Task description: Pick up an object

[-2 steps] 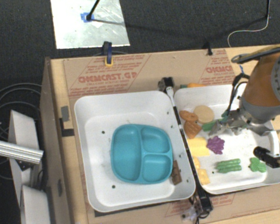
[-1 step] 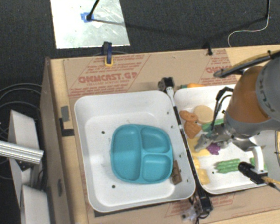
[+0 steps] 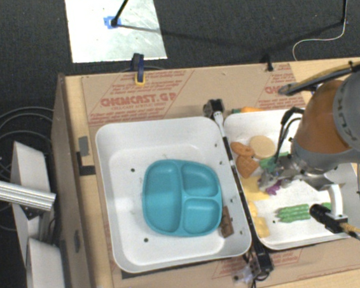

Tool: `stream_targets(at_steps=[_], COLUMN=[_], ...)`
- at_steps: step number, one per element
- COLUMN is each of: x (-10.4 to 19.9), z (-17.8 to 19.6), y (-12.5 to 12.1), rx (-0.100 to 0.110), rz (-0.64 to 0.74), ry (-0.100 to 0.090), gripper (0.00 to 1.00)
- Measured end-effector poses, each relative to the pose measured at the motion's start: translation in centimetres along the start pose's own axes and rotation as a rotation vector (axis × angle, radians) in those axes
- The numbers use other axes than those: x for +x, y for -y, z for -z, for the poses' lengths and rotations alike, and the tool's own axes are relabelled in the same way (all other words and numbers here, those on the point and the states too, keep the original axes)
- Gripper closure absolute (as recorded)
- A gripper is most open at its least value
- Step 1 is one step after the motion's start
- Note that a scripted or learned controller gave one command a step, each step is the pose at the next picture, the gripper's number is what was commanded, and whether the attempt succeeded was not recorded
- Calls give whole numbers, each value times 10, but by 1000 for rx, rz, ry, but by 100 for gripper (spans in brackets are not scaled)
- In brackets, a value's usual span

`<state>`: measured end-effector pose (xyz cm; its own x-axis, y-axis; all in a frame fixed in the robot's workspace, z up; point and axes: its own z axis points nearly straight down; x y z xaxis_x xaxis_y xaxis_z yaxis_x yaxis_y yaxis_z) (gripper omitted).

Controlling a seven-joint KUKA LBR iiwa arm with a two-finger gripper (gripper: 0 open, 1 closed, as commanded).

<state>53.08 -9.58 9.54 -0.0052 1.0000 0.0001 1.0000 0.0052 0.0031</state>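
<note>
From your overhead camera, gripper (image 3: 274,176) low in the right bin (image 3: 305,239), whether it is clamping anything you cannot tell, purple object (image 3: 273,188) just beneath it, green object (image 3: 293,213) nearby, blue divided plate (image 3: 182,197) in the left bin (image 3: 123,146).

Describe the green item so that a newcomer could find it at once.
Find the right-hand white bin, the one under the arm. Near its front edge lies a long, bumpy green item, lying flat. It alone there is green; its neighbours are tan, yellow or purple.
</note>
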Motion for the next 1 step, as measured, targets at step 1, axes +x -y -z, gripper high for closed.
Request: stream_targets(at_steps=[1], x=[71], z=[95], y=[-83], rx=[-14], rz=[9], ry=[-2], gripper=[100])
